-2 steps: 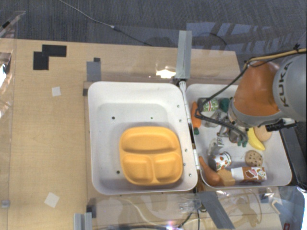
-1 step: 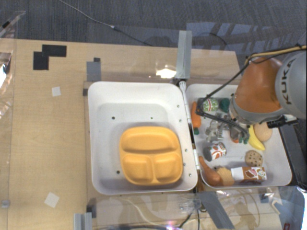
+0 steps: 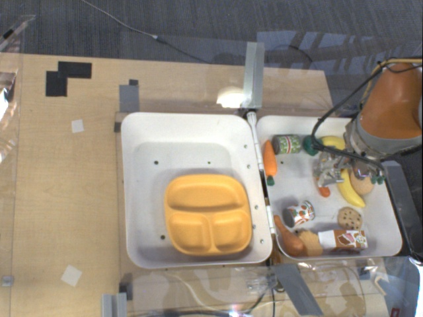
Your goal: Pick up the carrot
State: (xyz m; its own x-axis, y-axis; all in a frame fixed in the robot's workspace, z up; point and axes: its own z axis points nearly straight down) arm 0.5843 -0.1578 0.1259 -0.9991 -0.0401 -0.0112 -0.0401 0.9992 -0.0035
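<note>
Carrot point(image 3: 269, 158) lies in the right bin point(image 3: 394, 233), tight against its left wall, long axis running twelve to six, the orange body ending at about six o'clock. At its two o'clock lies a green can point(image 3: 287, 144) on its side. End effector point(image 3: 328, 176) hangs over the bin's middle, at three o'clock from the carrot and well apart from it; how wide it stands I cannot tell. A banana point(image 3: 349, 186) lies beside it. Left bin point(image 3: 132, 190) carries a yellow divided plate point(image 3: 207, 213). Both bins sit on a pale wooden desk point(image 3: 59, 197); grey carpet point(image 3: 198, 12) lies beyond at twelve o'clock.
</note>
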